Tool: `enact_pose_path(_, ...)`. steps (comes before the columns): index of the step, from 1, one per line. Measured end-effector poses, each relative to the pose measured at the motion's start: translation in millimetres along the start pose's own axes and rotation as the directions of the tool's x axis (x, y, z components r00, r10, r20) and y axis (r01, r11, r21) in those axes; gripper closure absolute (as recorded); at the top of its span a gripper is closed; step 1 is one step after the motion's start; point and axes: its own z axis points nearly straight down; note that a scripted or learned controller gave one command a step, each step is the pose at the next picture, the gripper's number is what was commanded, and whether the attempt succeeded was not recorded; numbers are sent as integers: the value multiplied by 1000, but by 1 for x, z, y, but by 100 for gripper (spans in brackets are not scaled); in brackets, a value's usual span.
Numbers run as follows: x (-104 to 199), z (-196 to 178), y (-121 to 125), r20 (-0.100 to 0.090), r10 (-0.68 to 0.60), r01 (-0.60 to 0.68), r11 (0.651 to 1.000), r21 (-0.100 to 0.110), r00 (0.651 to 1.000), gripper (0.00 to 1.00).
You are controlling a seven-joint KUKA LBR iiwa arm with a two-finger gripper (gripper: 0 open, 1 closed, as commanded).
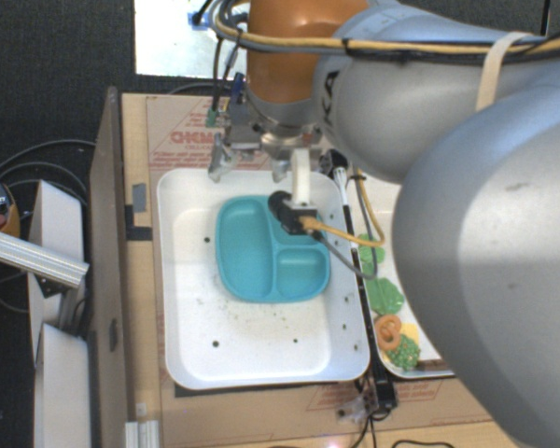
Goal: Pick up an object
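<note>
Teal divided tray flat in white bin, big compt. toward view-left.

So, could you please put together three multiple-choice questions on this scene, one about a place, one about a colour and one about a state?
1. Where does the divided plate lie?
A. In the white bin on the view's left
B. On a shelf above the bench
C. On top of the arm

2. What colour is the divided plate?
A. Red
B. Yellow
C. Teal

3. How does the gripper stand?
A. Shut on the plate
B. Open, holding nothing
C. Shut on a red ball

Answers:
1 A, the plate rests flat on that bin's floor.
2 C, its whole visible surface is teal.
3 B, it hangs over the bin's far edge with its fingers apart and nothing between them.
</note>
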Motion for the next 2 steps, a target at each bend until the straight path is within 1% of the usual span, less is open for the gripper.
enact_pose_path(1,-10,136,-71,4,5,-5,1000,17,1000,0)
enact_pose_path(2,25,148,-20,-2,-1,1,1000,-3,1000,0)
